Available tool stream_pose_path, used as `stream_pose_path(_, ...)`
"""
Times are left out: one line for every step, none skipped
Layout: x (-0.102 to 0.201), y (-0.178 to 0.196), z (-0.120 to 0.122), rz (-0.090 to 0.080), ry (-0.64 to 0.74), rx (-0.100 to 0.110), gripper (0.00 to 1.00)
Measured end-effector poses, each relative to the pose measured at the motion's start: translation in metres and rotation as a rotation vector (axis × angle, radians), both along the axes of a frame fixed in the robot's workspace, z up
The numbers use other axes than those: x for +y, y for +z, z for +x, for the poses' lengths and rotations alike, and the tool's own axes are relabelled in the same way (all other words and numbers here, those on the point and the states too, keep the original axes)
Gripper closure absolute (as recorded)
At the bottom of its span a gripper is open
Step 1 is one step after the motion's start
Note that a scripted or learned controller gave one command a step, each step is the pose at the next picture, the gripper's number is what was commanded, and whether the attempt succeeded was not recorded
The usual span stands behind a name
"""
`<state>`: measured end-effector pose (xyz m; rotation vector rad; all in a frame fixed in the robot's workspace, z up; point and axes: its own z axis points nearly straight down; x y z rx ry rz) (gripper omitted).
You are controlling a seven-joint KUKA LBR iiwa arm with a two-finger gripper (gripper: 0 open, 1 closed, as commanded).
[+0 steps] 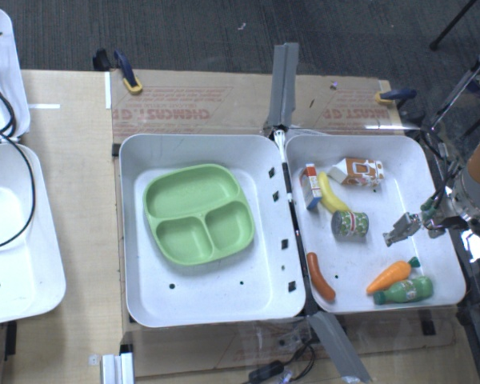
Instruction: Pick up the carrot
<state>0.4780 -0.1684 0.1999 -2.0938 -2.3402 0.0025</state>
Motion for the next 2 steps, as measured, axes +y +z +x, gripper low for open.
stream_pose_path(-0.024, -0.109, -0.001, 0.0, 0.049, 0.0, 0.0)
stream_pose_path(0.003, -0.109, -0.001, 0.002, 0.377, 0.0, 0.0)
